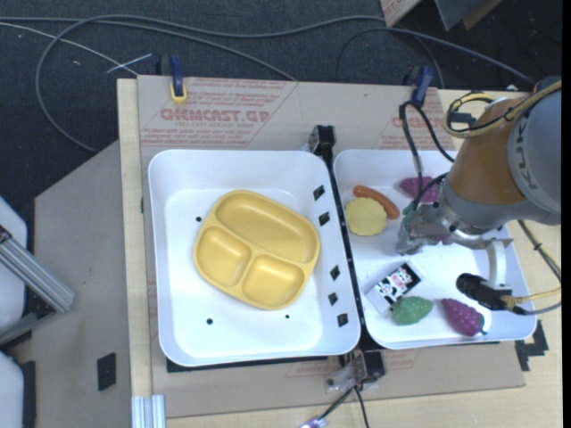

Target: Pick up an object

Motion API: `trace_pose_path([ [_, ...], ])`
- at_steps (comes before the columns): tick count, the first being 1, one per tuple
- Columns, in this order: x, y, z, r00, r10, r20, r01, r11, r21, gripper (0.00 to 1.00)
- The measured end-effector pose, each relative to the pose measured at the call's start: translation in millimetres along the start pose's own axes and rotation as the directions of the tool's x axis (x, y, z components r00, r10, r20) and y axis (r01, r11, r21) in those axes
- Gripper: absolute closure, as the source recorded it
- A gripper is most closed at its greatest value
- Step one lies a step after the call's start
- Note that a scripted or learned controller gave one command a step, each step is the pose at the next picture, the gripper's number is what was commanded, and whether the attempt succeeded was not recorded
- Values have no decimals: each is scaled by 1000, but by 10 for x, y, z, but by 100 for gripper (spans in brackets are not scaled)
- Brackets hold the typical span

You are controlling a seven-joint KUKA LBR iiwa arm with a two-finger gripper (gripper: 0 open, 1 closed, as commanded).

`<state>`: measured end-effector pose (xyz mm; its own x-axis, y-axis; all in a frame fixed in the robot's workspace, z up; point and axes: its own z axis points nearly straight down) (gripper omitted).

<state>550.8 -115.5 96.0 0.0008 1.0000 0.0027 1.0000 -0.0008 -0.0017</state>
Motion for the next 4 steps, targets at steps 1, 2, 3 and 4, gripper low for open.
trace_pose_path([
  [1, -1, -16, -435, 1000, -1, 3, 1, 1000, -6, 100],
  [2, -81, 4, -905, 1000, -1, 4, 1, 1000, -7, 100],
  [3, -81, 16, -1312, 1000, -2, 4, 2, 1000, -7, 100],
  [4, 449, -26, -1407, 1000, -7, 0, 7, 1000, -2, 100],
])
